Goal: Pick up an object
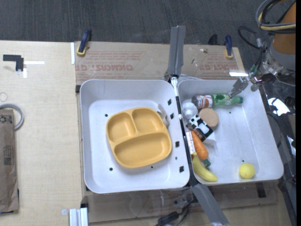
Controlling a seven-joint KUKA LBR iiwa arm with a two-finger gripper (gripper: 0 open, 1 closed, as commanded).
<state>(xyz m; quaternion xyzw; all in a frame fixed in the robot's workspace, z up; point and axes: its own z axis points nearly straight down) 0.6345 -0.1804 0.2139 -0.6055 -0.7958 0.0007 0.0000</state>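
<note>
Desk (42, 79) carries two bins; gripper (235, 92), state indeterminable, sits at the right bin's (263, 126) 12 o'clock rim over a green bottle (228, 99).

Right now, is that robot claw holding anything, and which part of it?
It cannot be told. The gripper is at the green bottle in the right bin, near its right end, but a grasp isn't visible.

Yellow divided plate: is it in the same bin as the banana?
No, the plate lies alone in the left bin, while the banana is in the right bin.
</note>
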